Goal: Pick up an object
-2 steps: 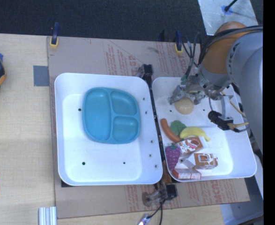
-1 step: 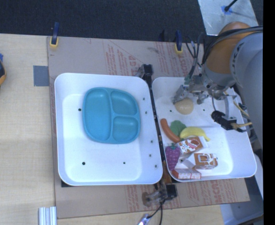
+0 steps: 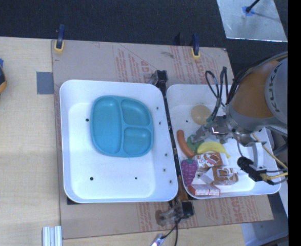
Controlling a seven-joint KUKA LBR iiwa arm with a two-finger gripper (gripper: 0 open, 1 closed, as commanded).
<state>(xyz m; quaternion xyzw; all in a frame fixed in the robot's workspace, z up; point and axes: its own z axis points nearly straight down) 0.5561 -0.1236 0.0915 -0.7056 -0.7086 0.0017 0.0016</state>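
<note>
Target candidates all sit in the right bin [image 3: 177, 94], bunched toward its near half: one banana [image 3: 212, 147], one carrot-like orange piece [image 3: 184, 143], one purple grape bunch [image 3: 188, 169], one pale round item [image 3: 200, 113], about three small cartons. Gripper [image 3: 207, 129] hovers just above the banana; finger state can't be told. Risk: clutter causes a two-item pinch or a slip. Left bin [image 3: 73, 188]: one blue divided plate [image 3: 122, 126].

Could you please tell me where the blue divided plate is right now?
The blue divided plate lies in the left bin, toward its upper middle, apart from the toys in the right bin.
</note>
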